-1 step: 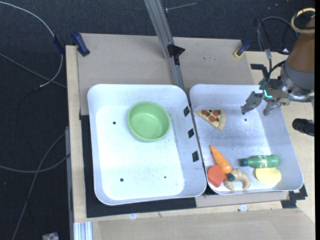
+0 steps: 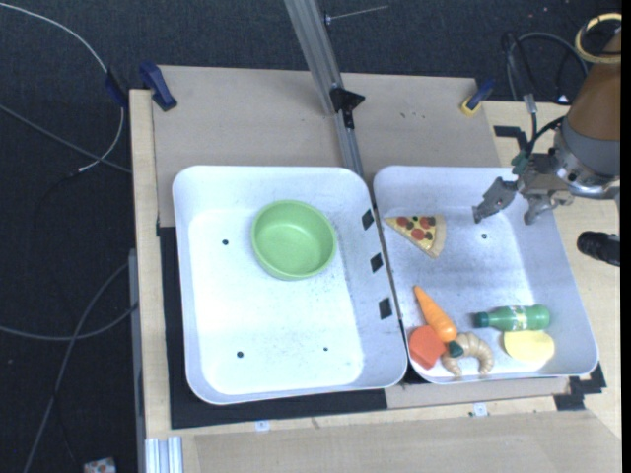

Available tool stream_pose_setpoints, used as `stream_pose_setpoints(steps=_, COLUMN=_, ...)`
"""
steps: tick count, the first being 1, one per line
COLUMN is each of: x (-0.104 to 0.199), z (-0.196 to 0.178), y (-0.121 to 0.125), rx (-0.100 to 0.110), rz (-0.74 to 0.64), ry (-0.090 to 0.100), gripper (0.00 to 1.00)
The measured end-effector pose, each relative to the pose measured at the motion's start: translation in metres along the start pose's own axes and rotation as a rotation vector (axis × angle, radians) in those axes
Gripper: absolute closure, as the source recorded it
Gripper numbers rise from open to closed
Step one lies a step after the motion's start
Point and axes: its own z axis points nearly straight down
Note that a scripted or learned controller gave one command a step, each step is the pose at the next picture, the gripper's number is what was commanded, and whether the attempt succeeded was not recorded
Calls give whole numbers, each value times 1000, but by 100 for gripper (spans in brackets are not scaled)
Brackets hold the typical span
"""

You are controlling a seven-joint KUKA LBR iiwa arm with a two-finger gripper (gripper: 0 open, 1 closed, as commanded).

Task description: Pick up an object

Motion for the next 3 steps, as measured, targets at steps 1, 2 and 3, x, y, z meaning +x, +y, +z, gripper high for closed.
stream_pose_setpoints(steps=1, x=-10, z=51, y=0, rx=7, rz=2, ry=0, gripper=0)
stream_pose_setpoints(steps=2, x=-9, z=104, y=-1, rx=8, rz=2, ry=2, gripper=0)
stream_pose_setpoints(steps=3, x=-9, z=87, y=1, rx=-1, rz=1, ry=1, gripper=100)
